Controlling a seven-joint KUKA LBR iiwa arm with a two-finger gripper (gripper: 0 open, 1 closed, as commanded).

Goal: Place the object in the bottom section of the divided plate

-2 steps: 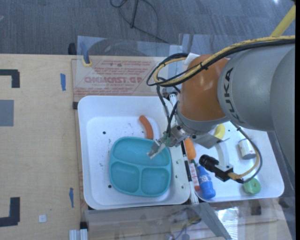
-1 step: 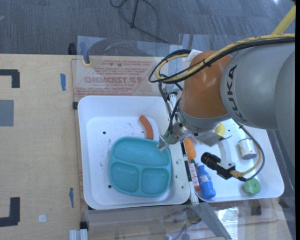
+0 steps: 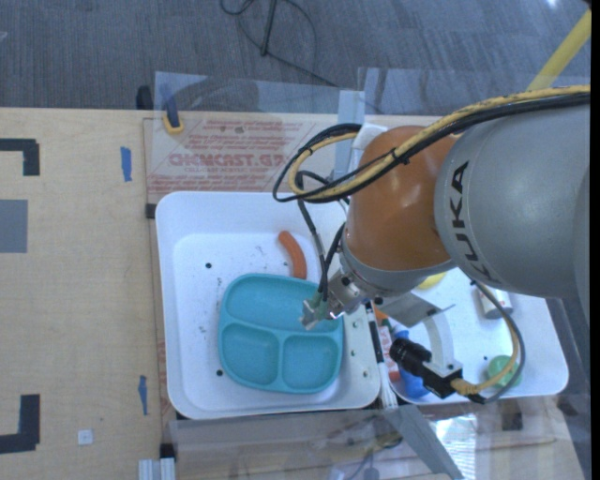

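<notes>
Pincer (image 3: 314, 314) over blue divided plate (image 3: 279, 333), grip unclear, maybe holding small greenish object (image 3: 311, 307).

A wooden bench (image 3: 75, 309) carries two shallow white bins side by side. The left bin (image 3: 183, 281) has dark specks scattered on its floor. The right bin (image 3: 548, 361) holds a small green item (image 3: 500, 366), possibly a ball, near its lower corner. Blue tape strips (image 3: 126, 164) and black corner markers (image 3: 25, 157) are fixed to the bench surface. Black cable (image 3: 267, 28) lies on the grey floor beyond.
</notes>
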